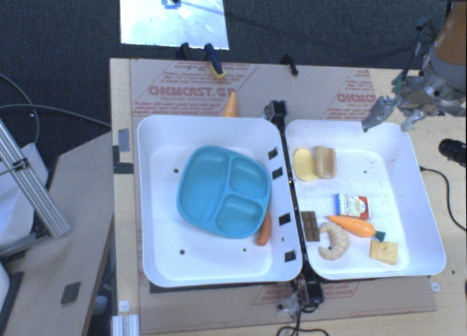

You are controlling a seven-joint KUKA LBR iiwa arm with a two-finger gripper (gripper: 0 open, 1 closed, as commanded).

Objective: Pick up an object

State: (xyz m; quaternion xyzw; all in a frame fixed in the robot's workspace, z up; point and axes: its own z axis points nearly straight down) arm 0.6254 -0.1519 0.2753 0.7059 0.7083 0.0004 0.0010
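Note:
The right bin (416,181) holds several toy foods: a yellow lemon-like piece (304,166), a tan bread roll (325,161), a small printed box (352,205), an orange carrot (352,225), a pale shrimp (334,242), a cheese wedge (384,252) and a brown chocolate bar (310,226). My gripper (392,116) hangs over the bin's far right corner, above and apart from all of them. Its two fingers are spread open with nothing between them.
The left bin (157,181) carries a blue divided plate (224,191) with a small orange sausage (263,230) beside its near right edge. An orange cone-shaped piece (230,104) lies outside, behind the left bin. A black divider (286,181) runs between the bins.

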